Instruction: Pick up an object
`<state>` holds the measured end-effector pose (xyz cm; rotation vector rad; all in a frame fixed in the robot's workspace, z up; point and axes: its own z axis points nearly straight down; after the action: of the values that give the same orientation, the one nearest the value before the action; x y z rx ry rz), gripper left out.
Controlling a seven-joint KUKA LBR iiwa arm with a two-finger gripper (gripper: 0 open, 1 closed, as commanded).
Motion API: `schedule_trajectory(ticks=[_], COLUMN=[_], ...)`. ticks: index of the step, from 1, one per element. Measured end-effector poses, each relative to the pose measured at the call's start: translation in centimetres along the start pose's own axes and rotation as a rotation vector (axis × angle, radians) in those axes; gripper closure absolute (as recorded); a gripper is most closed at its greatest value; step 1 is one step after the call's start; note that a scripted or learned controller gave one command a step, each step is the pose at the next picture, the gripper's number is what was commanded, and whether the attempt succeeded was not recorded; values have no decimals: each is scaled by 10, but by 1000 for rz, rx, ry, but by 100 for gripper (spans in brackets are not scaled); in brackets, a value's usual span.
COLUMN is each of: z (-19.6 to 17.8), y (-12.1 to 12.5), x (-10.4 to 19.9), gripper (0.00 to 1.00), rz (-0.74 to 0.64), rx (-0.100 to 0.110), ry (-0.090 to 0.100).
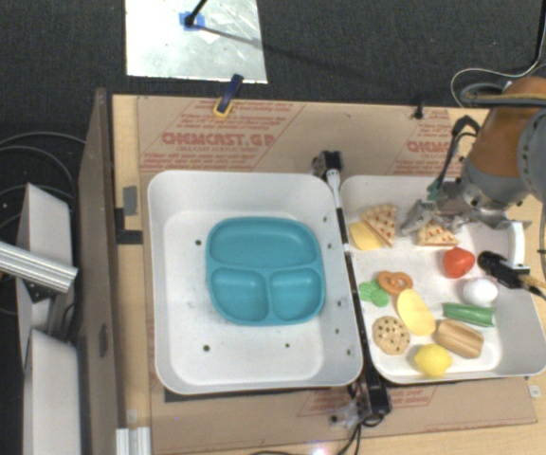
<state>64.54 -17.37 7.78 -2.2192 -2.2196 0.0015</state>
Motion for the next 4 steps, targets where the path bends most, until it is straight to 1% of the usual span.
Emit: schedule_trajectory(ticks=[1,2,3,4], z=[-19,-81,-121,-119], y=[4,11,-32,-30], x=[-1,58,118,115], gripper=[100,100,100,0], rz=[-3,-10,-9,-4], rx=[-10,-10,-5,-5], ry=[-3,0,1,-1])
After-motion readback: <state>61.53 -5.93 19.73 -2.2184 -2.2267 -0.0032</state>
